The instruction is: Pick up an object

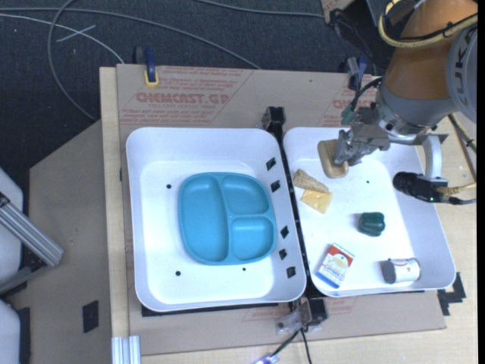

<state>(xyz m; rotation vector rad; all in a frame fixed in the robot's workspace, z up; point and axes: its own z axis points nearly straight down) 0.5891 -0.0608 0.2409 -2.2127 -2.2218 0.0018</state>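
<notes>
Tan and spongy-looking, the block (330, 158) lies upper right of the frame in the right bin (424, 233), under the gripper (347, 156); you cannot tell its grip state. Probably light, soft: pinch its flat sides.

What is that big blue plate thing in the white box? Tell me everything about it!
The blue plate is a light blue tray with rounded corners, split by raised ridges into three sections: one long section on its left and two smaller ones on its right. It looks like smooth plastic. It lies flat, right side up and slightly turned, in the middle of the left white bin, with nothing in its sections. Nothing else touches it.
</notes>
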